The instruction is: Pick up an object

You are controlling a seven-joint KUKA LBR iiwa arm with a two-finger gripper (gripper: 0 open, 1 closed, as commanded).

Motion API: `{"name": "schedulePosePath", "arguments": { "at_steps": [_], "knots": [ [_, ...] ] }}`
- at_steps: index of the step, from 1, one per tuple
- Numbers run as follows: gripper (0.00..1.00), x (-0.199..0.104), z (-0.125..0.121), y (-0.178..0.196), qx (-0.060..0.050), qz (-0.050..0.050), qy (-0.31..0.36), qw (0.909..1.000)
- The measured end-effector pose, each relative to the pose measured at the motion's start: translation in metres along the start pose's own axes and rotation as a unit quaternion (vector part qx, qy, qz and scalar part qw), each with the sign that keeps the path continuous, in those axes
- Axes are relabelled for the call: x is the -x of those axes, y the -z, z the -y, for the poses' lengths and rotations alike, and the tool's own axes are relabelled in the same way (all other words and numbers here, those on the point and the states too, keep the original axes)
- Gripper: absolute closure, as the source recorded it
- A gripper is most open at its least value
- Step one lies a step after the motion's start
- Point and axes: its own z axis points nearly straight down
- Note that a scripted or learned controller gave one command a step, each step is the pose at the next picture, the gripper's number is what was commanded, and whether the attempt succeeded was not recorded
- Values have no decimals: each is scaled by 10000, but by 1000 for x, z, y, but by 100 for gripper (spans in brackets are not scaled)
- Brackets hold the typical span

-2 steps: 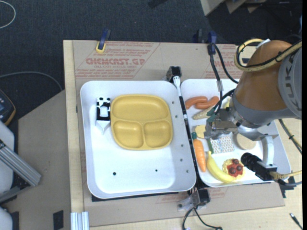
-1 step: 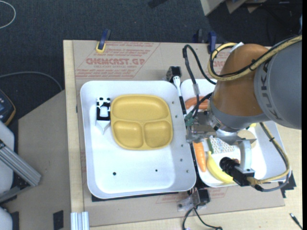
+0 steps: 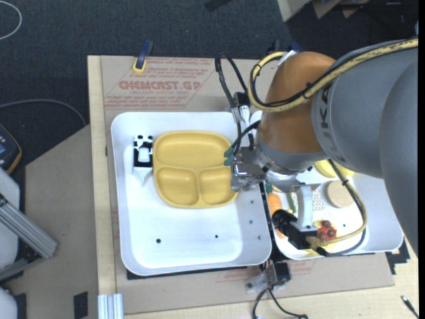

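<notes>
1. My claw (image 3: 239,169): low at the edge of the white bin (image 3: 186,258). My own wrist covers it, so I cannot tell whether it is apart or together. No object seen in it.

2. Yellow plate (image 3: 192,168): the likely pick, just beside my claw on the side away from my arm, its rim at or under me; contact uncertain. Rounded, three compartments, looks like smooth hard plastic. Judgement: too broad to span, so straddle the raised rim, seat deep, and lift slowly, since a glossy plate may slip or tilt.

3. Orange piece (image 3: 274,203): near, under my arm in the second bin (image 3: 378,238). Small, tapered.

4. Red piece (image 3: 325,230) and pale disc (image 3: 339,195): further back under my arm.

5. Black-and-white block (image 3: 143,151): farthest, beyond the plate's far edge. Small, angular, a graspable alternative.
</notes>
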Motion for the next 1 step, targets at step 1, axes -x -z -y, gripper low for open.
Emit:
{"name": "schedulePosePath", "arguments": {
  "at_steps": [1],
  "knots": [
    [100,6,12,12,-8,4,-37,10000]
  ]
}}
